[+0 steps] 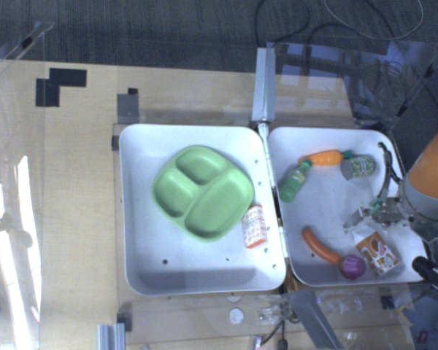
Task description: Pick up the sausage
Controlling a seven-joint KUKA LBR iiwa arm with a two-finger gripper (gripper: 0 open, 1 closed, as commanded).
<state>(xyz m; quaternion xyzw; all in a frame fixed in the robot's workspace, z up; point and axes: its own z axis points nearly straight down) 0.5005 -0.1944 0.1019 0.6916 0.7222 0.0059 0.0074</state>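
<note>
The sausage (320, 245), a reddish-orange curved link, lies in the lower part of the right bin (314, 203), slanting from upper left to lower right. My gripper (363, 218) hangs low over the same bin, to the right of the sausage and a little farther back, with a small gap between them. Nothing shows in its grasp. The arm's grey body with the orange band (432, 172) comes in from the right edge.
A purple round item (352, 267) and a brown snack packet (379, 253) lie just right of the sausage. A carrot (323, 157), a green bottle (294, 180) and a small can (358, 167) sit at the bin's back. The left bin holds a green divided plate (203, 192) and a small carton (254, 227).
</note>
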